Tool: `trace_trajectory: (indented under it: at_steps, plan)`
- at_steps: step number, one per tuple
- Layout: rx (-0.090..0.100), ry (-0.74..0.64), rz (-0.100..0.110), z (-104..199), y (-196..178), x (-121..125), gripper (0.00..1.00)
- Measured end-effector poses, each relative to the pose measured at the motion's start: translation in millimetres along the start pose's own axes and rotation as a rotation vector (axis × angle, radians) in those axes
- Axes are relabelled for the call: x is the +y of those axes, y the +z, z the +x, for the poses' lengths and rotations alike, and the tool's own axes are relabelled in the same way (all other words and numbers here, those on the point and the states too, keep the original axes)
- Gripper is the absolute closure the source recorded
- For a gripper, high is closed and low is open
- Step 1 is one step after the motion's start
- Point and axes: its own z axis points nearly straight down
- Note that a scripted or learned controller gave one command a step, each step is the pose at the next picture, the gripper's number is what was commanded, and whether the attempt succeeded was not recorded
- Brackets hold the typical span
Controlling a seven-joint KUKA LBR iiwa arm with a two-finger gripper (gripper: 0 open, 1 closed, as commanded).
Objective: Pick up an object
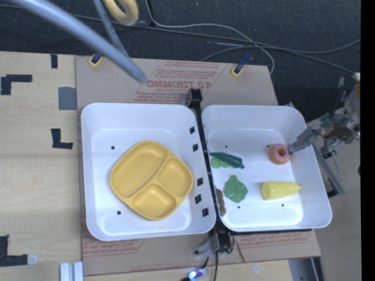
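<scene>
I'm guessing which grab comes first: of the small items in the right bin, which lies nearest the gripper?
The pink ring-shaped doughnut toy, right at the gripper tip. The yellow corn-shaped toy lies nearer the front wall; both green leafy pieces lie near the divider.

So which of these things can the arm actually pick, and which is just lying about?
Pick candidates, right bin:
pink ring, by the gripper
yellow corn piece
green leaf
green pod

Lying about:
yellow divided plate, left bin
cables behind the bench
</scene>
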Motion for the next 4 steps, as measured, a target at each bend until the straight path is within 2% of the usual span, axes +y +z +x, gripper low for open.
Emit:
trace_trajectory:
  at_steps: [1,2,4]
  plan:
    - [-0.003,-0.004,-0.011,0,-6,2,0.0]
    - [-0.003,-0.004,-0.007,4,40,9,0.0]
    - [-0.003,-0.004,-0.007,6,163,19,0.0]
